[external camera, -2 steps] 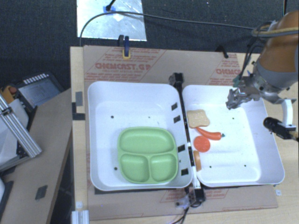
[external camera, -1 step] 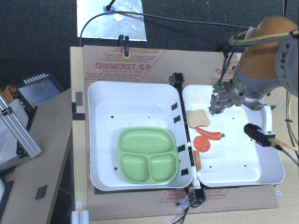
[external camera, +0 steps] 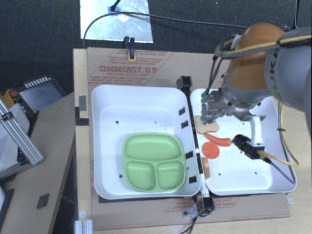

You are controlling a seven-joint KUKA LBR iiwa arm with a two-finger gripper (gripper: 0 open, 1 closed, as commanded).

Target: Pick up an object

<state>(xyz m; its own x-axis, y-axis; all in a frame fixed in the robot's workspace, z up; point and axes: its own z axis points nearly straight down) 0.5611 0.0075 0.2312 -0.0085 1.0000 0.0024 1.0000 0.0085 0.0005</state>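
The gripper (external camera: 210,112) hangs low over the right bin (external camera: 243,179), near its left wall. I cannot tell if it is open or closed. Right under it lies a tan toy slice of bread (external camera: 207,127). Just below the bread is an orange toy carrot (external camera: 218,140), and next to that a round red slice (external camera: 211,150). A small orange stick (external camera: 206,168) lies by the bin's left wall. In the left bin (external camera: 107,130) sits a green plate (external camera: 153,161) with three parts.
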